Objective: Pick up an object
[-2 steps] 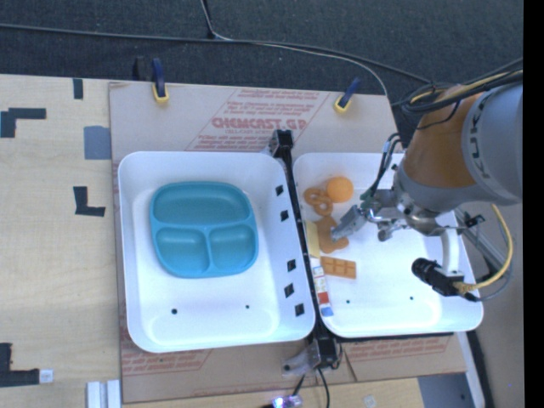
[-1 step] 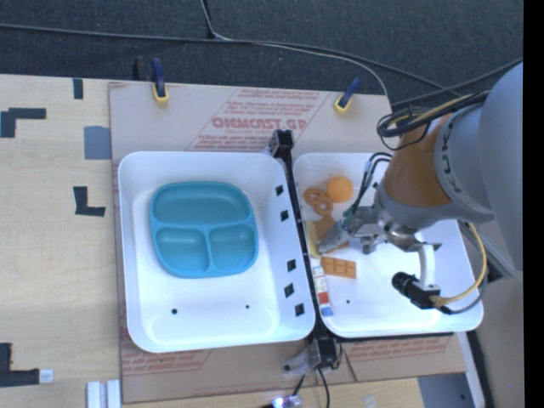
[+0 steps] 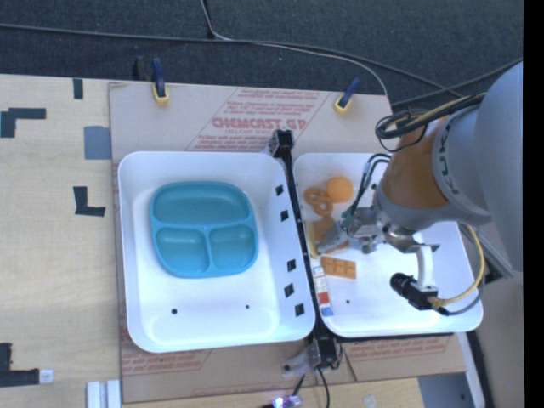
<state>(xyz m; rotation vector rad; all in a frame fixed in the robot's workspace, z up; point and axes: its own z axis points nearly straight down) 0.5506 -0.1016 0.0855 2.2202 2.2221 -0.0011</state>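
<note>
Right bin point(image 3: 463, 308): hand point(image 3: 338, 233) low at its left side, grip cannot be told, just beside tan block point(image 3: 322, 229); ball point(image 3: 339, 189), pretzel point(image 3: 319, 199), waffle point(image 3: 340, 268). Left bin point(image 3: 140, 313): plate point(image 3: 204, 228).

left bin point(image 3: 136, 313): teal plate point(image 3: 204, 229) hogs the middle, but there's bare floor along the front and the right wall
middle ridge: both rims meet here, with black clips point(image 3: 289, 266) along it
right bin point(image 3: 382, 317): left half is packed, with orange ball point(image 3: 339, 189), pretzel point(image 3: 318, 199), tan piece point(image 3: 324, 230) and orange cracker point(image 3: 340, 268) bunched by the ridge
front middle: open white floor
back right: arm point(image 3: 425, 177) hangs over it, blocked
</note>
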